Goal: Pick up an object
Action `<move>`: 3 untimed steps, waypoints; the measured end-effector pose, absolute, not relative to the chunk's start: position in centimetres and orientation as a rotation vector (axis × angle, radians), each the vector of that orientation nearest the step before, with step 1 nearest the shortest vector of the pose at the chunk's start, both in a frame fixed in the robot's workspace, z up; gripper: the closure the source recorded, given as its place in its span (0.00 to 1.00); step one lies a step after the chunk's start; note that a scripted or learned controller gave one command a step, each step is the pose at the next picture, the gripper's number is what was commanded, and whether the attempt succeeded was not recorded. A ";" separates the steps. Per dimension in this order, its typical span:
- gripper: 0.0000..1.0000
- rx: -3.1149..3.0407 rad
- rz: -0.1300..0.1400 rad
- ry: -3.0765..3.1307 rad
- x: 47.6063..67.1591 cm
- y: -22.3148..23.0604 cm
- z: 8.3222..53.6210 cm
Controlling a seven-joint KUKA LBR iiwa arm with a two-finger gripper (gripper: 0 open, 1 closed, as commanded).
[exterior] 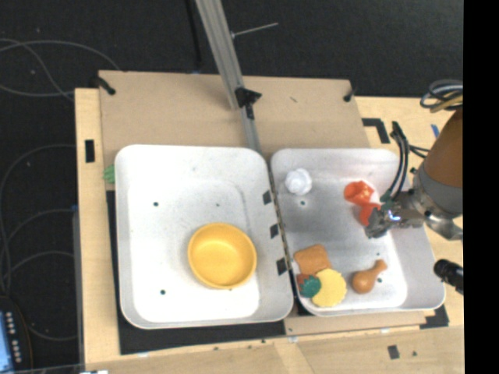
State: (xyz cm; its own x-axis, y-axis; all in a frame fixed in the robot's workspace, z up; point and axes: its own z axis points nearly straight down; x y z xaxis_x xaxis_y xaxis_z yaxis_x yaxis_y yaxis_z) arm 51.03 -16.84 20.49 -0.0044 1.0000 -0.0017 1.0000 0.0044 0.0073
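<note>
The step in hand looks like the approach to a grasp: the grey two-finger gripper (380, 223) sits low over the right-hand shallow white bin (335, 166), right beside the crumpled red soft object (359, 195), which lies toward that bin's far right part. The gripper's tip appears to touch or overlap the red object's lower edge, but whether its fingers are spread or pressed together I cannot tell, and nothing is plainly seen between them, so no hold can be claimed. Taking the red object as landmark: a small white round piece (297, 182) lies to its left near the bin's far wall; an orange-brown block (312, 258), a yellow rounded toy (330, 287) with a small green piece (311, 287) against it, and a brown drumstick-shaped toy (368, 277) lie nearer the camera, well apart from it. The yellow plastic bowl (222, 255) rests far to its left in the left-hand white bin (156, 178). My judgement is that the next move calls for closing squarely on the red object, then lifting straight up. No brand, label or readable writing can be made out.
</note>
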 end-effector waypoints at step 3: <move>1.00 2.212 0.001 2.226 52.8 -11.0 29.6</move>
